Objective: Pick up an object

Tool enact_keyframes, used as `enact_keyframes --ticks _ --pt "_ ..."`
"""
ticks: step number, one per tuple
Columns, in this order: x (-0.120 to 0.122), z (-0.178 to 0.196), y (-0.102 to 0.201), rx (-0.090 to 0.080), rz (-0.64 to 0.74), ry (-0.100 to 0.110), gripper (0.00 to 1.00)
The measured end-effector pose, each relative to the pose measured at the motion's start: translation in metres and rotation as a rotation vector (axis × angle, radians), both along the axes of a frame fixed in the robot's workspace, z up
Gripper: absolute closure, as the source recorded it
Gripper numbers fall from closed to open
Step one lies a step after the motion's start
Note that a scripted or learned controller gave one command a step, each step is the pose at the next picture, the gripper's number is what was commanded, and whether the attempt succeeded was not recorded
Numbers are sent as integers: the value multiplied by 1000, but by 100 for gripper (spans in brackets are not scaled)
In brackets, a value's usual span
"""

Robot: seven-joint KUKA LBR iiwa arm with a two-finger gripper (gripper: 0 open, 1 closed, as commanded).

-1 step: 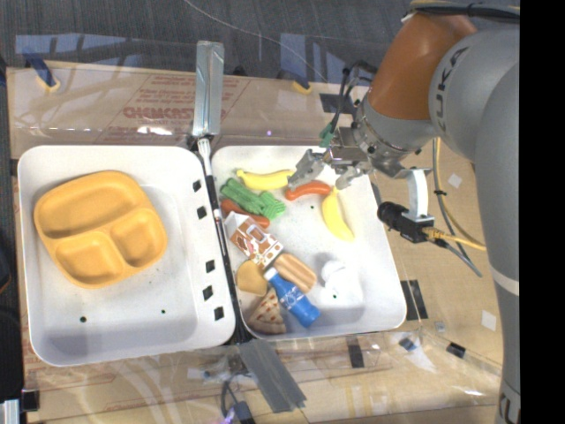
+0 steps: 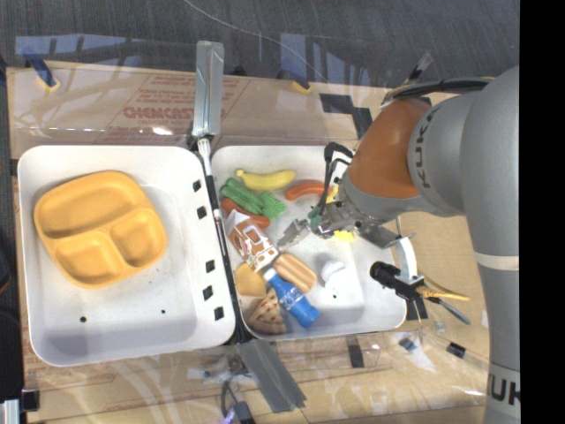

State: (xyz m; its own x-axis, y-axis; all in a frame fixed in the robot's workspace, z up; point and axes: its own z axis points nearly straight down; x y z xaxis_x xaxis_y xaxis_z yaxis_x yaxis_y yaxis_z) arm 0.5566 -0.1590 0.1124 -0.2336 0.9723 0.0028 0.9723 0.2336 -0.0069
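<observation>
The right bin [image 2: 357, 300] holds several toy foods. A yellow banana [image 2: 267, 180], a green vegetable [image 2: 252, 198] and an orange-red sausage [image 2: 305, 189] lie along its far side. A red and white packet [image 2: 250, 237], a hot dog bun [image 2: 296, 272], a blue bottle [image 2: 292, 300], a small white piece [image 2: 332, 270] and a brown waffle-like piece [image 2: 265, 314] lie nearer the front. My gripper [image 2: 305, 223] hangs low over the middle of this bin, just right of the packet and below the sausage. It is open, with nothing between its fingers.
In the left bin [image 2: 53, 325] lies a yellow divided plate [image 2: 99, 228]. A metal divider bar [image 2: 208, 87] stands between the bins at the back. My grey arm covers the right bin's right edge.
</observation>
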Motion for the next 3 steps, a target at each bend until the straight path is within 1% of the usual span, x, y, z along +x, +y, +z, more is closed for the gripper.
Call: enact_keyframes --ticks 1,2,3 --pt "50 -22 15 -2 -321 -2 0" --pt "100 -21 11 -2 -263 -4 0" --pt "100 -12 13 -2 -256 1 100"
